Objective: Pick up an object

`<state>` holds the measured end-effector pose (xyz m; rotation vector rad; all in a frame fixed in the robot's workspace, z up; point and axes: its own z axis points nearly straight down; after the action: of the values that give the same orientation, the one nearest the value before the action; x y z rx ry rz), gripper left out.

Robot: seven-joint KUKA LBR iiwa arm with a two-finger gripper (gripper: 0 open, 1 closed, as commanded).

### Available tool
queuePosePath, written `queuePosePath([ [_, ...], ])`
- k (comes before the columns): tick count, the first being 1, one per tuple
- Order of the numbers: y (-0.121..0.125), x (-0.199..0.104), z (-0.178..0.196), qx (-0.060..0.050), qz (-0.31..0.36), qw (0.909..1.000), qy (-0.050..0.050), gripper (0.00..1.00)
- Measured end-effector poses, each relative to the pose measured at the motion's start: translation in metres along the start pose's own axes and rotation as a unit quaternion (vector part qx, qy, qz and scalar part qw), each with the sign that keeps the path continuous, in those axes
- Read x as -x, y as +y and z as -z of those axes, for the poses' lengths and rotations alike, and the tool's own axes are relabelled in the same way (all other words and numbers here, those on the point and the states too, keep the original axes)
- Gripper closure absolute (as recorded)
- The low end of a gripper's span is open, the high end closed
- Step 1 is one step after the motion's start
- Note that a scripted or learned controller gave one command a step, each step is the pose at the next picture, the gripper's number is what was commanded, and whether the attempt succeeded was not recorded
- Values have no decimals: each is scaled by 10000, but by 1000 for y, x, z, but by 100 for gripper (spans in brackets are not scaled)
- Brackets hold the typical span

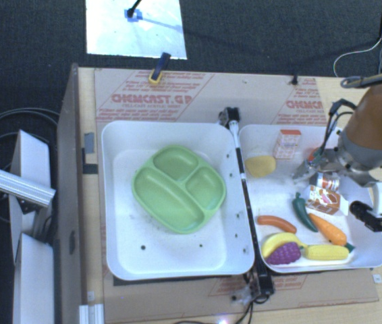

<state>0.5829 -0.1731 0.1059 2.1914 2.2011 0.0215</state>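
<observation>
Arm reaches in from the right, gripper (pixel 320 164) low over the right bin (pixel 380 248), down near a small red-and-white packet (pixel 324 198). Can't tell from this slant whether anything sits between the gripper parts or how wide they stand — wrist and cabling clutter the spot.

Landmark = the packet. It lies just below the gripper in the view, touching or nearly so; contact unclear. Its long axis runs roughly up-down in the view, slightly tilted. That is the relation the next move likely turns on: the packet is the nearest pick, almost straight under the gripper.

Other things around the packet: green pepper (pixel 303 212) just left, carrot (pixel 329 229) just below, sausage (pixel 276 223) further left-below, banana (pixel 280 241), purple grapes (pixel 284 253) and corn (pixel 326 252) well below near the bin's front wall. Yellow lemon-like lump (pixel 260 165) and small orange-white carton (pixel 287 144) up-left of it.

Left bin (pixel 120 248) holds a green divided plate (pixel 179 188), well apart from the gripper.

Judgement: pick not yet secured — nothing visibly lifted.
</observation>
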Motion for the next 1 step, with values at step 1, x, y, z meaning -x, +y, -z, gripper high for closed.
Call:
queuePosePath([
  [1,-6,-2,0,16,-8,10000,-15,0],
])
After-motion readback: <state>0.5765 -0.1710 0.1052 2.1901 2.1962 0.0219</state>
